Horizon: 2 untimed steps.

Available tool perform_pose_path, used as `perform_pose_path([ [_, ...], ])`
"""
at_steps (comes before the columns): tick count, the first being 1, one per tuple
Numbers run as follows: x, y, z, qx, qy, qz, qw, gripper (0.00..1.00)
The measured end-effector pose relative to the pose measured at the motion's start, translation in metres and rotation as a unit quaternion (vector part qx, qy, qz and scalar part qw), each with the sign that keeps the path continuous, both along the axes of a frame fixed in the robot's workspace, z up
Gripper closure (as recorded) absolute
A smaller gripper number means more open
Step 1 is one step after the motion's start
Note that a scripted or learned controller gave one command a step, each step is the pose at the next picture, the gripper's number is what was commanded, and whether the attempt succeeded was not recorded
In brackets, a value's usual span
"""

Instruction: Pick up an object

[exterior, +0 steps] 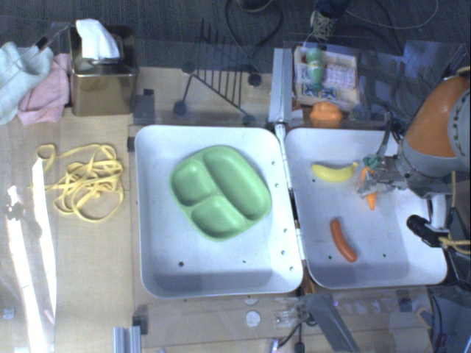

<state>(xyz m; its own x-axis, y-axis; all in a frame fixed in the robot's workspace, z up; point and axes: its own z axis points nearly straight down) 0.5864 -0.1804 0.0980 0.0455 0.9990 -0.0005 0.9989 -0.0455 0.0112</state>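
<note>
The right bin holds a yellow banana near its far left, a reddish sausage lying toward the front, and a small orange carrot-like piece with a bit of green by it. My gripper reaches in from the right and hangs right over the orange piece, just right of the banana's tip. The gripper's body hides how it meets the orange piece. The grey arm with its orange band covers the bin's far right corner.
The left bin carries a green divided plate. An orange fruit and a printed box sit beyond the right bin. Yellow cord, a tissue box and cloths lie on the bench at left.
</note>
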Motion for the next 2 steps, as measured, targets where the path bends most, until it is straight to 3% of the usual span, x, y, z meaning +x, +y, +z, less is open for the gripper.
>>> perform_pose_path([
  [1,-0.058,0.052,0.219,-0.0005,0.003,0.053,0.9986,1.0],
  [2,-0.099,0.094,0.042,0.0001,0.004,0.073,0.9973,1.0],
])
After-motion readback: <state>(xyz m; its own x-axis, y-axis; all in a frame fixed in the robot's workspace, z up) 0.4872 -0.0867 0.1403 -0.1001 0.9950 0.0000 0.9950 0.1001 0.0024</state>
